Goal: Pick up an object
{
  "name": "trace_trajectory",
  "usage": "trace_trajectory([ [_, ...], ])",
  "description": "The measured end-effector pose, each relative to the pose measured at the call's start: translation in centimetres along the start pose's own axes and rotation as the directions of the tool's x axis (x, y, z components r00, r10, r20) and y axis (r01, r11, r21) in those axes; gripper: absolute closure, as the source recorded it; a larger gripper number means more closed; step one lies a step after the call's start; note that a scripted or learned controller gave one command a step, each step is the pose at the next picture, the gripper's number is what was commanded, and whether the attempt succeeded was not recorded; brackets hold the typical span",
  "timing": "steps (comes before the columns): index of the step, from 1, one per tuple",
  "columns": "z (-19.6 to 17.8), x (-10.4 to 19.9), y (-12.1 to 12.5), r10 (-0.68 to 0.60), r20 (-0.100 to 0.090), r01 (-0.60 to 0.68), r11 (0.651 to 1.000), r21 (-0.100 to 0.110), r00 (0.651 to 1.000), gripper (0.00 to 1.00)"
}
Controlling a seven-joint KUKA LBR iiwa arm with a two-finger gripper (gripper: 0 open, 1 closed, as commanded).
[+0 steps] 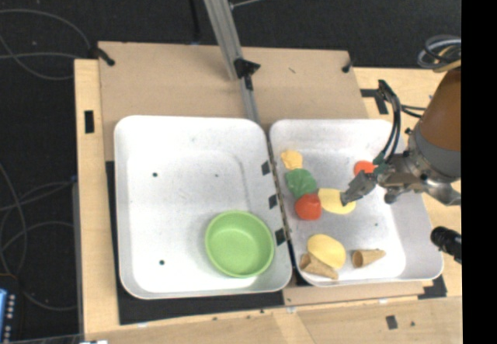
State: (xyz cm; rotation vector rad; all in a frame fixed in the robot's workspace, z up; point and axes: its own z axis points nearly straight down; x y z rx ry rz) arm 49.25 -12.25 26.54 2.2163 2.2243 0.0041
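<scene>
Green bowl (239, 243) (left bin (155, 148))

The arm (441, 126) enters from the right edge of the camera view; the orange band sits above the grey wrist; the wrist is angled leftward and downward; the gripper (353, 193) extends to the left at a low slant; its dark fingertips point down-left.
</scene>
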Motion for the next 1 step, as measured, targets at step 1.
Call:
trace_trajectory([
  [1,0.00,-0.03,0.00,0.002,0.000,-0.002,1.000,0.000,1.000,0.00],
])
